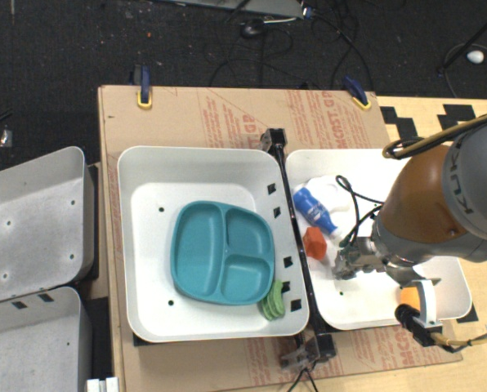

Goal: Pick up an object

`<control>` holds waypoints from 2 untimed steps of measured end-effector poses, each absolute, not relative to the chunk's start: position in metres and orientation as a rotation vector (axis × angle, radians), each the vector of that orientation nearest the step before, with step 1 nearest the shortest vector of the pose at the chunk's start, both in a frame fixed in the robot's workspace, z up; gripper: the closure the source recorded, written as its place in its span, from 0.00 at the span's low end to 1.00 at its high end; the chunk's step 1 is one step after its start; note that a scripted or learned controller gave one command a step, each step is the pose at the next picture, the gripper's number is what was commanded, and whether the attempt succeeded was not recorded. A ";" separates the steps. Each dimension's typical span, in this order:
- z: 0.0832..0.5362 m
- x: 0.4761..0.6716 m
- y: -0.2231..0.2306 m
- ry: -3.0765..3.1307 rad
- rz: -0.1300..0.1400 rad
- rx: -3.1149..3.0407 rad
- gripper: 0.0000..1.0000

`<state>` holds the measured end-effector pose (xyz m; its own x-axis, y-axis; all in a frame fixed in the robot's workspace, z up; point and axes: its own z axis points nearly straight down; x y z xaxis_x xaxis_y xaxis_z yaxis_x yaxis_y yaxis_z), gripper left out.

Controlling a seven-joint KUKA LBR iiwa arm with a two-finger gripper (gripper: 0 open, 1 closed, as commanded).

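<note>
The arm reaches in from the right over the right bin [366, 313]. Its gripper [347, 265] hangs low in that bin, just right of a small orange-red object [314, 242]. A blue and white bottle-like item [314, 207] lies behind the orange-red one, near the bin's left wall. The arm's orange band and grey body cover much of the bin's right half. I see nothing between the fingers from this angle.
The left bin [145, 186] holds a teal divided plate [223, 252], with a green object [272, 301] tucked at its lower right edge. An orange piece [408, 296] shows beside the arm at the right bin's front. Grey trays [31, 219] lie at far left.
</note>
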<state>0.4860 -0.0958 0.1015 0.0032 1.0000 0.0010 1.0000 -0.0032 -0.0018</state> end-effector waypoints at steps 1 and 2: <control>0.145 0.483 -0.098 -2.222 -0.003 -2.224 1.00; 0.189 0.490 -0.095 -2.227 -0.004 -2.221 1.00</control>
<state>0.4900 -0.0948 0.1891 -0.0028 1.0000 -0.0010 1.0000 0.0028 0.0041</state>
